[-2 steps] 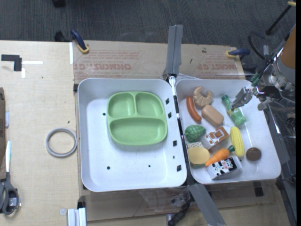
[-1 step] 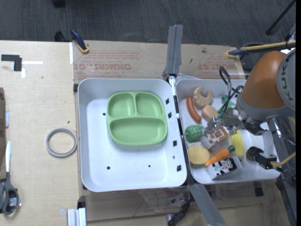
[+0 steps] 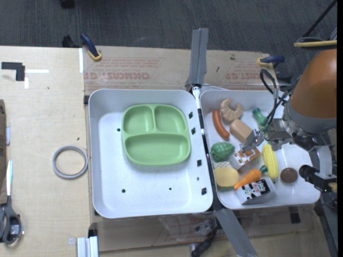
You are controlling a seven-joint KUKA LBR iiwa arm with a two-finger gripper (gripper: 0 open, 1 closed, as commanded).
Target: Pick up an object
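White right bin — tan block among toy food, tool just beside, grip state unclear.

Light is bright and even, coming from overhead, and colours read clearly. The two white bins are the brightest parts, close to washed out on their floors, with only faint grey shading along their inner walls. The green plate throws a soft, thin shadow beneath its lower edge. The dark floor at the top stays dim and grainy. Focus is fair overall, though fine detail looks slightly soft, and the small items in the right bin blur a little.
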